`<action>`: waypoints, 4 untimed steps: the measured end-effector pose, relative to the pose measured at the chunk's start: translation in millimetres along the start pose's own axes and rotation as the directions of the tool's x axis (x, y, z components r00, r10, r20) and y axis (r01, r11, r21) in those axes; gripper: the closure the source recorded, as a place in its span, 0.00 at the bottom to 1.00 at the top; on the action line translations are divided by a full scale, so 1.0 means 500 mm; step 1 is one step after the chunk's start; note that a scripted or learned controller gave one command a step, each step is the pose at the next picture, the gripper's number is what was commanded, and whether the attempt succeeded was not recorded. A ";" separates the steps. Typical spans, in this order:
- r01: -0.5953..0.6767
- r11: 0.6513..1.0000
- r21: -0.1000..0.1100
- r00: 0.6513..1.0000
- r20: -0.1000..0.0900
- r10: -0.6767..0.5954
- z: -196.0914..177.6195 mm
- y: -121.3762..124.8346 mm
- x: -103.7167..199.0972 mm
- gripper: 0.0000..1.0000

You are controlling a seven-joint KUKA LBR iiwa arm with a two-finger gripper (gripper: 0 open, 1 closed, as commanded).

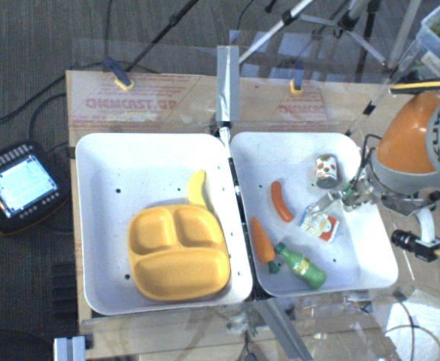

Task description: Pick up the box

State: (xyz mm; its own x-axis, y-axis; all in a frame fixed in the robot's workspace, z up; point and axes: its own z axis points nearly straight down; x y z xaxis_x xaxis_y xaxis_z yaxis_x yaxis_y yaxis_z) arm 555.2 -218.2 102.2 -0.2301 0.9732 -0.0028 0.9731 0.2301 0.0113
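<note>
Jaws: state unclear, my gripper [338, 198] low beside box [320, 223], near right bin [370, 265] right wall. Approach step. Next: centre over box, close.

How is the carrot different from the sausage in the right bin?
The carrot is orange and tapers to a point; the sausage is redder with rounded ends. The carrot lies by the bin's left wall, touching the green bottle; the sausage lies farther back, apart from other things. Both lie flat, slanted alike, in the right bin.
</note>
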 end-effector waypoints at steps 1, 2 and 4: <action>-0.138 0.990 -0.013 0.990 0.009 0.138 0.015 -0.058 0.100 0.00; -0.238 0.971 -0.016 0.971 0.008 0.238 0.015 -0.081 0.200 0.00; -0.359 0.933 -0.005 0.933 0.004 0.359 0.024 -0.081 0.225 0.00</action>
State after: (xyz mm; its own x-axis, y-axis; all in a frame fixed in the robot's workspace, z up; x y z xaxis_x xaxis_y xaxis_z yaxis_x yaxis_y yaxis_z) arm 490.0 -118.0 89.6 0.1346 0.9909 -0.0027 0.9908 -0.1345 0.0169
